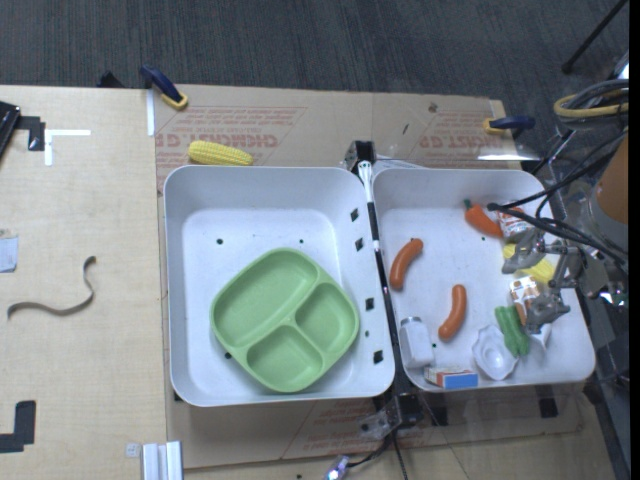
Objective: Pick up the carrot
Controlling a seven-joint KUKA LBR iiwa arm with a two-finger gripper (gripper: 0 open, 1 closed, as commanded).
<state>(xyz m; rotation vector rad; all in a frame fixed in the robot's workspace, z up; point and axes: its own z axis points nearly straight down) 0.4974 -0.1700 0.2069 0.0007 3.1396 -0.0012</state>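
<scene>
Reaching for the carrot (482, 219) meant crossing the right bin (440, 193) to its far corner. Nearer lay a green pepper (511, 329) and two sausages (405, 263). The gripper (548, 293), its state beyond telling, hung near the bin's right wall amid clutter.

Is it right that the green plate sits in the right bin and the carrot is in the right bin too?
Not quite. The camera view shows the green plate in the left bin. The carrot is indeed in the right bin.
</scene>
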